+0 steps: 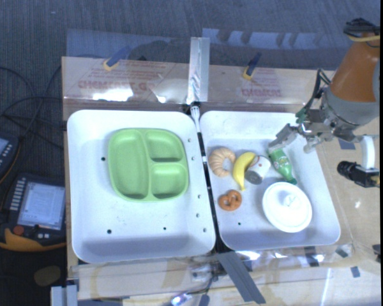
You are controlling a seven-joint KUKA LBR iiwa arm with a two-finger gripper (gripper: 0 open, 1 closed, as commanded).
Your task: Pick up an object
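So the pincer point(295, 134) is seen over the back right part of the right bin point(319, 234), fingers spread apart with nothing clamped between them, and it looks lined up just above the green bottle point(282, 164), which is probably the thing meant to be grabbed. The bottle is lying flat, pressed right up against a small white can point(259, 169), so a clean grip could be made tricky by that. A banana point(242, 168) is tucked beside the can, with a croissant point(221, 161) to its left and a pretzel point(230, 200) lower down. A white round lid or bowl point(286, 206) is parked near the bottle's lower end; which one it is can't really be told. A green divided plate point(147, 164) is set alone in the left bin point(89, 234). The arm's upper part is cut off at the frame edge.
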